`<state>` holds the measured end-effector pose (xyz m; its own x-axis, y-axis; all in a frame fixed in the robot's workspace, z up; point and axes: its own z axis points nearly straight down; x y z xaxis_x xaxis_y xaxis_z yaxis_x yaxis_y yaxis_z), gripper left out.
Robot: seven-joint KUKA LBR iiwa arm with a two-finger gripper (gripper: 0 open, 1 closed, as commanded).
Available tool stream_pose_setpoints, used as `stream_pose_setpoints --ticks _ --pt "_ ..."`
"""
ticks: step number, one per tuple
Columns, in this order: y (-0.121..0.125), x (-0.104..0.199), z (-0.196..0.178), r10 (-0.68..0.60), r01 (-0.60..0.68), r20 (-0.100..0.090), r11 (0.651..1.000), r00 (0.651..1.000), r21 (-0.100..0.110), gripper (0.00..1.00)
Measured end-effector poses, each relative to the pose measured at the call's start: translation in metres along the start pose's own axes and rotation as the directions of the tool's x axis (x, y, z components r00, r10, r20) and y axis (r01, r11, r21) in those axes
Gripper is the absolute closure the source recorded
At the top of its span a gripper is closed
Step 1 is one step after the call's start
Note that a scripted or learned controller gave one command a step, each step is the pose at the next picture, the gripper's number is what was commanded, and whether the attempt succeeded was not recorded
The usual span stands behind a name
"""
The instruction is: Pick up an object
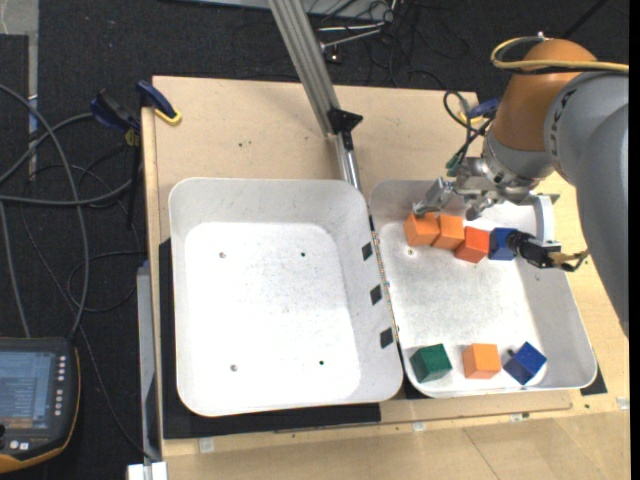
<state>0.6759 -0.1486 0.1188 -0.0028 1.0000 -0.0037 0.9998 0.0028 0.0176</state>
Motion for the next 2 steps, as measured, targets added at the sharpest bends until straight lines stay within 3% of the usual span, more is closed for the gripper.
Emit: stream_pose_setpoints --ticks 1,2 --pt "0.001 0.0 -0.009 0.0 0.0 -0.001 1.0 1.0 -0.002 1.0" --pt "0.006 0.0 -0.074 0.0 0.0 -0.001 1.0 1.0 0.008 1.0"
